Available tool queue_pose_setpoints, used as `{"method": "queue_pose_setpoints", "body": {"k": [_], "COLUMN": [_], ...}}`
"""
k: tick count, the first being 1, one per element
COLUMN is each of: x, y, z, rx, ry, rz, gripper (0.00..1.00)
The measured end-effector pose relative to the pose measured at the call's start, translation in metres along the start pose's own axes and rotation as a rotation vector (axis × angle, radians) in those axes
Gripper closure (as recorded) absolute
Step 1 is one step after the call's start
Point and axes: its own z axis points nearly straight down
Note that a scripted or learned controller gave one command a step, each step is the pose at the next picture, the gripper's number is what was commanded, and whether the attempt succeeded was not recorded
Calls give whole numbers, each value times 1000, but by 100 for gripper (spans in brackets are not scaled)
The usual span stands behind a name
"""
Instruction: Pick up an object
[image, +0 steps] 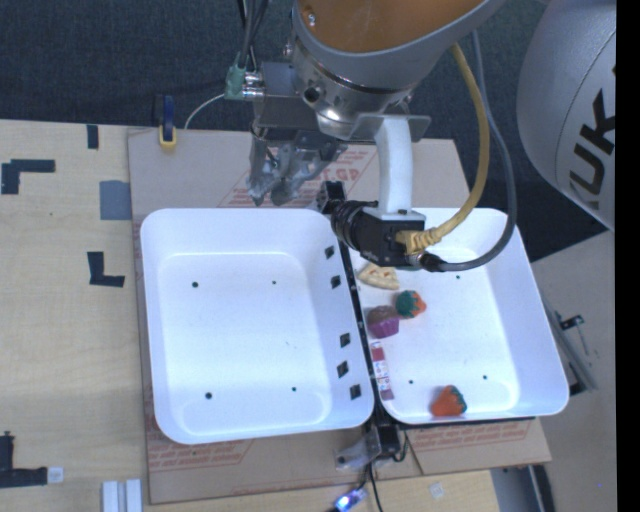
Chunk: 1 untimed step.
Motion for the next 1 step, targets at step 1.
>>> {"method": "queue_pose_setpoints", "body": {"k": [1], "x": [0], "y": [9], "z": [0], "rx": [-2], "ry": [0], "rz": [1], "gripper": [100]}}
